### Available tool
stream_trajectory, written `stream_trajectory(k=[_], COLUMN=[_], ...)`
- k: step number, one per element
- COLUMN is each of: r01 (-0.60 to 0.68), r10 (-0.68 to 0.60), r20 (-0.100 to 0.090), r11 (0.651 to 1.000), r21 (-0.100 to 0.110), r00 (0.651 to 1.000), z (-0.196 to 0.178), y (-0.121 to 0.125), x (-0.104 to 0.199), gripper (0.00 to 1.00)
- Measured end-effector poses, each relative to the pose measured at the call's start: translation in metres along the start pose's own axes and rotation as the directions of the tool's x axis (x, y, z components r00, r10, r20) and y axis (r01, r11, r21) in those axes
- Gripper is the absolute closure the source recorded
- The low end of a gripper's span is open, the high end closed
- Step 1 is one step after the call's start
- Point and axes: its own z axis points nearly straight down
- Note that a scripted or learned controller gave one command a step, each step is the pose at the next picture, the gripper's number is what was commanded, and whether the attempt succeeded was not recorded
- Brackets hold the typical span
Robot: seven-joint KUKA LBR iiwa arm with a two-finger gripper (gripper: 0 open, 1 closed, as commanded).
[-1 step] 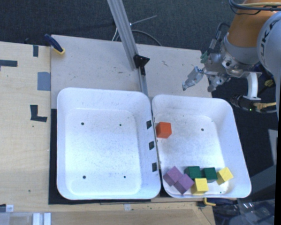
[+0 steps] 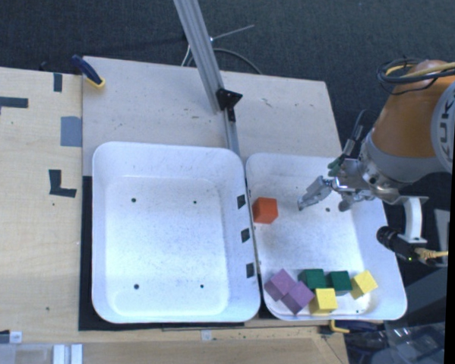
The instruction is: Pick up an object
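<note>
The camera is looking down on two white bins that are standing side by side on the bench. The left bin (image 2: 118, 172) is showing only its white floor with small dark dots. The right bin (image 2: 289, 169) is holding all the blocks. I am taking the right bin as the landmark for the places.

An orange block (image 2: 265, 211) is lying alone near the left wall of this bin, about halfway along it. At the near end of the bin a group of blocks is lying close together: two purple blocks (image 2: 290, 289), two green blocks (image 2: 325, 280) and two yellow blocks (image 2: 325, 299), the other yellow one at the right end of the group. So I am counting seven blocks in all.

The gripper (image 2: 327, 196) is hanging over the far half of the right bin, to the right of the orange block and apart from it. Its two fingers are standing spread apart, one pointing towards the orange block, and nothing is sitting between them.

The purple blocks are touching and their edges are hard to separate. The arm (image 2: 412, 134) is being cut off at the right side. The height of the fingers above the bin floor is hard to judge.
</note>
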Motion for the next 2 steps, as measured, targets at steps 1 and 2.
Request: stream_trajectory(k=[1, 2], r01=[0.004, 0.001], r10=[-0.004, -0.001], r20=[0.001, 0.000], r11=[1.000, 1.000], r21=[-0.016, -0.001], r00=[1.000, 1.000], z=[-0.119, 0.007], y=[-0.071, -0.043], x=[0.015, -0.005], gripper=[0.00, 0.00])
